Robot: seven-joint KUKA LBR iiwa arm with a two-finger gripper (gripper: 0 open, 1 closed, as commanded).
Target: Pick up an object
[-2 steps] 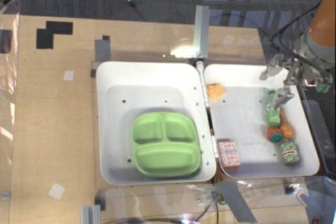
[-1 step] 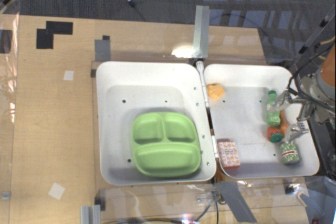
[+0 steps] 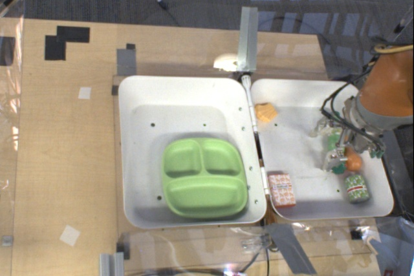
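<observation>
dark grey carpet runs along the top of the frame, and below it a pale wooden worktop (image 3: 58,158) carries two shallow white bins side by side. the left white bin (image 3: 139,100) holds a lime green sectioned plastic tray (image 3: 204,176) in its lower half. the right white bin (image 3: 291,97) holds the small things. the grey arm with its orange band (image 3: 388,90) comes in from the right edge, and its claw (image 3: 341,150) hangs low over the right side of that bin; whether it is open or closed cannot be made out among the cables and metal parts.

just beside the claw, to its lower right, lies a small orange ball-like object (image 3: 354,163), the nearest candidate. a short green and red can (image 3: 356,189) lies below that, long axis roughly up-down in the frame. a red and white patterned box (image 3: 281,189) sits at the bin's lower left, and a yellow-orange crumpled piece (image 3: 265,112) at its upper left, both well apart from the claw.
</observation>
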